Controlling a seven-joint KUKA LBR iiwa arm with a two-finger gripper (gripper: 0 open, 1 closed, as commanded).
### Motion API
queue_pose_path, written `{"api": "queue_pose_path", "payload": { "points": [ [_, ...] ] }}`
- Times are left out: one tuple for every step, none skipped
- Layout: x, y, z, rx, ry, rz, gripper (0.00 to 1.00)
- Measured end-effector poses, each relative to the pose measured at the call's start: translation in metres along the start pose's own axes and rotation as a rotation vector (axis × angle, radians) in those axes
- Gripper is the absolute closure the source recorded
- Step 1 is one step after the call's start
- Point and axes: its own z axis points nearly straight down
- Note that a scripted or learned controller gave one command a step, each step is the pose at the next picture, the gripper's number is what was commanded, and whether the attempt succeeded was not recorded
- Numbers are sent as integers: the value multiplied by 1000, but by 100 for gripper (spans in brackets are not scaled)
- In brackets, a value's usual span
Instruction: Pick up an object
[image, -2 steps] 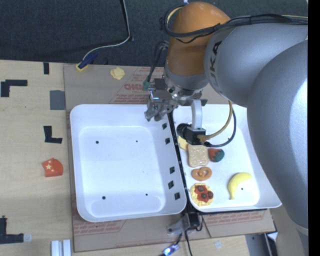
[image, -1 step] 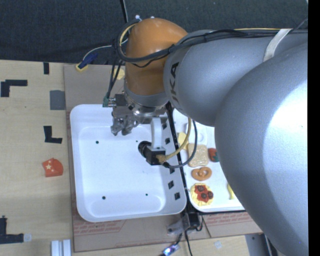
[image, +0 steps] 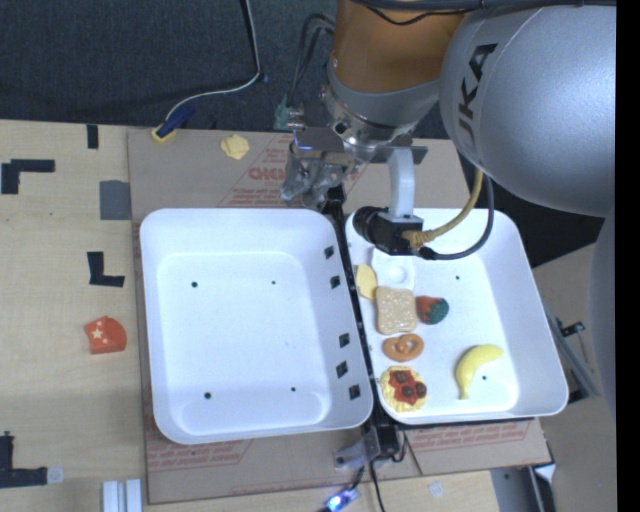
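Pizza toy (image: 403, 388) nearest, front of right bin (image: 530, 300); banana (image: 476, 368) beside, then pretzel (image: 403, 347), cracker (image: 396, 309), red-green veg (image: 432, 310). Left bin (image: 160, 300) alongside. Gripper (image: 312, 188) over bins' far edge w/ nothing seen in it; open/closed: can't tell.

You see the grey arm (image: 530, 90) coming in from the right and filling the upper right of the view. Its orange band (image: 385, 40) sits above the wrist, near the top centre. Below the band, the hand (image: 312, 185) hangs at the far side, pointing down. Black and yellow cables (image: 455, 228) loop beside the wrist.
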Motion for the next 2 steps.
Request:
{"api": "queue_pose_path", "payload": {
  "points": [
    [-55, 2, 94, 15, -4, 2, 100],
    [-8, -44, 54, 13, -2, -2, 100]
  ]
}}
